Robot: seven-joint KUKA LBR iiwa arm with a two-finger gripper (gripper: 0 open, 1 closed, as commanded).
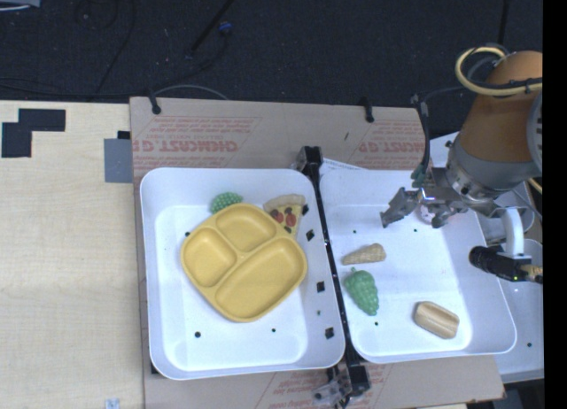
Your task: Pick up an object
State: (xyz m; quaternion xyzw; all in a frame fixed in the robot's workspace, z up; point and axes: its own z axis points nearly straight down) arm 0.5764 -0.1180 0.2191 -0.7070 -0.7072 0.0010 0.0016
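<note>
The gripper [416, 208] hangs over the far part of the right bin [485, 338]; whether it is open cannot be told, and nothing shows in it. Nearer in that bin lie a corn cob [365, 255], green grapes [362, 291] and a bread roll [436, 319].

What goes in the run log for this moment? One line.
gripper: over right bin, holding nothing | grapes, bread roll: untouched | yellow plate: left bin
</note>
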